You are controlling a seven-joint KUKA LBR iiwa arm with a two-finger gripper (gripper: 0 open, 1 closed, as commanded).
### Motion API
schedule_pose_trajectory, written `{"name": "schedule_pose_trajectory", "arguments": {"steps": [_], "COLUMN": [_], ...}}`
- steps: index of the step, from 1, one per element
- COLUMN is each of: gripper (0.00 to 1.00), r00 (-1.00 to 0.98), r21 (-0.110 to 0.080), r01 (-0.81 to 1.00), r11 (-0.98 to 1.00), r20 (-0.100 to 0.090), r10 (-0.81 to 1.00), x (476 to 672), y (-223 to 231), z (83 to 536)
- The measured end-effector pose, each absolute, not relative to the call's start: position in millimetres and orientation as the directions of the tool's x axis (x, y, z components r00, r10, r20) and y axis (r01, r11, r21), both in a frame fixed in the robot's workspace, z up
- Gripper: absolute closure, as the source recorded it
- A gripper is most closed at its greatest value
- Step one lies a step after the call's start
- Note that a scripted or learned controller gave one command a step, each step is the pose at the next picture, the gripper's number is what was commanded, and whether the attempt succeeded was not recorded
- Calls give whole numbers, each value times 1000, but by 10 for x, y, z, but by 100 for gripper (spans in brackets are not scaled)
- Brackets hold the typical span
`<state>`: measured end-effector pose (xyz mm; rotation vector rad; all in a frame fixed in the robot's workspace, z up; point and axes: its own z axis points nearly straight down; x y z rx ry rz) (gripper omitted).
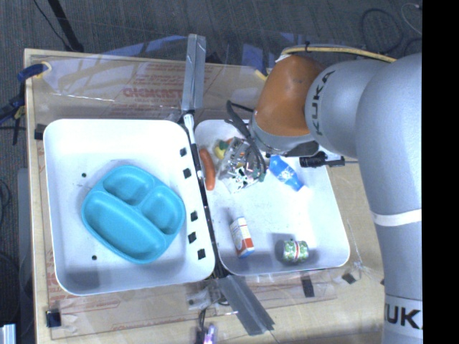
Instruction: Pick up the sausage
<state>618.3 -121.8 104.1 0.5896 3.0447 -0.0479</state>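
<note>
Against the right bin's (337, 224) left wall, a slim orange-red sausage (208, 168), lengthwise; fingers' state indiscernible.

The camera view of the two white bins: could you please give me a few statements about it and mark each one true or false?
1. The blue three-compartment plastic plate lies in the left white bin. True.
2. The slim orange-red sausage lies on that plate. False: it lies in the right white bin, along its left wall.
3. The gripper is over the right bin, just right of the sausage. True.
4. The small green can stands upright at the right bin's far edge. False: it lies on its side near the front edge.
5. The blue packet lies in the right bin. True.
</note>
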Motion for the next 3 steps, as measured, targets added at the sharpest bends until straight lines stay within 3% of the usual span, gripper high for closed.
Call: {"name": "schedule_pose_trajectory", "arguments": {"steps": [1,3], "gripper": [100,100], "r00": [-985,-957], "r21": [-32,-25], "r01": [167,291], "r11": [985,957], "r20": [-43,-30], "r10": [166,290], "x": [6077,6070], "y": [-1223,-1252], "z": [1062,1003]}}
